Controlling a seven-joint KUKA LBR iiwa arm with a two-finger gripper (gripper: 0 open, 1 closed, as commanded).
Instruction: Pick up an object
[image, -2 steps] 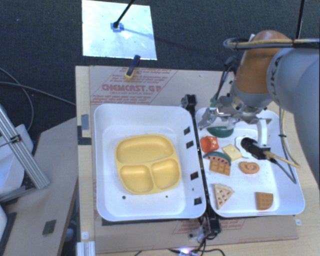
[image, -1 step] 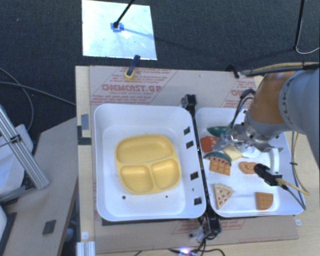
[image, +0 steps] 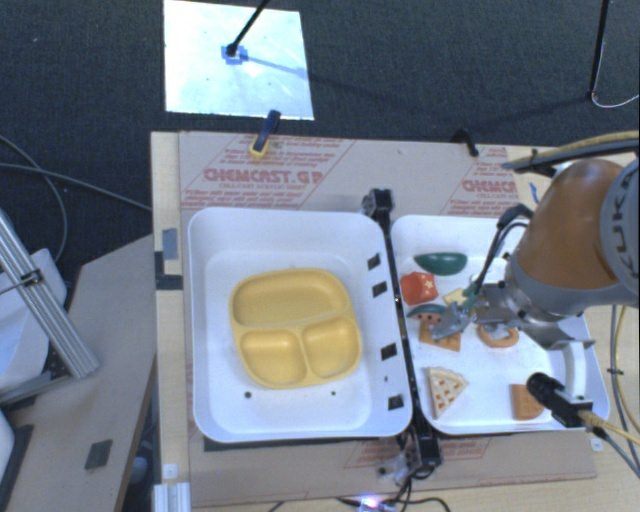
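My gripper (image: 452, 319) hangs low over the middle of the right bin (image: 505, 412), reaching in from the right. Its tips sit just above a brown toast-like piece (image: 440, 335). A red tomato-like piece (image: 419, 288) lies just to its upper left, and a dark green piece (image: 441, 263) lies farther back. A small yellow bit (image: 455, 296) lies next to the fingers. An orange ring-shaped piece (image: 498, 336) sits partly under the wrist. A pizza slice (image: 444, 389) and an orange cracker (image: 524, 401) lie near the front.
The left bin (image: 215, 400) holds a yellow three-compartment plate (image: 295, 326). A black divider (image: 395, 310) with clips runs between the bins. The arm's orange band (image: 565, 235) and a black bracket (image: 555, 395) overhang the right bin's right side.
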